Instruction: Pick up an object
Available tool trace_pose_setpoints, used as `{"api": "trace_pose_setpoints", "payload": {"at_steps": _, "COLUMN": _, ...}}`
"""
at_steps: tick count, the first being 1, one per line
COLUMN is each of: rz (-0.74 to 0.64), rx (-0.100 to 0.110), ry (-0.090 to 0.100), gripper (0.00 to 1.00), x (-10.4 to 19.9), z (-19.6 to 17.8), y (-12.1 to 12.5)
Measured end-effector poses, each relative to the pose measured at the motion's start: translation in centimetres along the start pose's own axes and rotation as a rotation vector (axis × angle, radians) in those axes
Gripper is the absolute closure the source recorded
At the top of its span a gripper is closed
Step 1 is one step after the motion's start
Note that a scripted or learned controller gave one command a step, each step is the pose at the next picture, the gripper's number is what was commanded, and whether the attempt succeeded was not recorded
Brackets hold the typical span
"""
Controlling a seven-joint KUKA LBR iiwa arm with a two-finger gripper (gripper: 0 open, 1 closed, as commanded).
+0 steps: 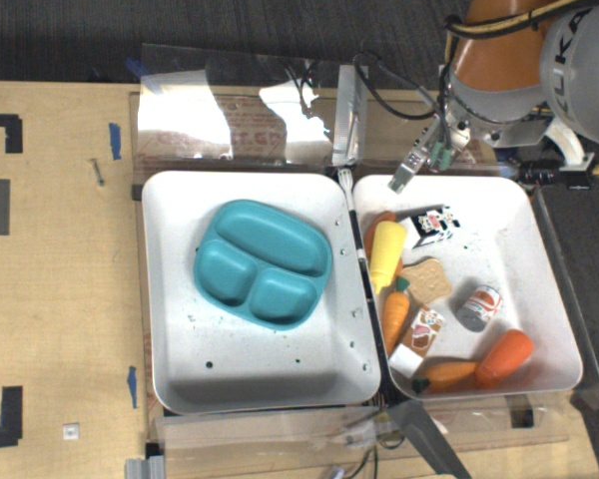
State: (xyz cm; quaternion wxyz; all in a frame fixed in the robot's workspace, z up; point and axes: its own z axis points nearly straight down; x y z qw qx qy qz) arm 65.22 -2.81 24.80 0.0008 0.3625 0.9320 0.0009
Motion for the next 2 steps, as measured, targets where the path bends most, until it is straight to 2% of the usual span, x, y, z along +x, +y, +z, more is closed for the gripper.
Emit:
{"api": "trace_pose_setpoints", "payload": {"at_steps": 1, "rz": 0.036, "rx": -0.002, "ry": -0.004, "gripper": 1.0, "x": 0.2, "z": -0.4, "y": 0.5}}
{"api": "trace_pose_setpoints", "payload": {"at_steps": 2, "rz": -0.018, "rx": -0.003, "ry": -0.007, "gripper": 1.0, "x": 0.8, "z": -2.1, "y": 2.0}}
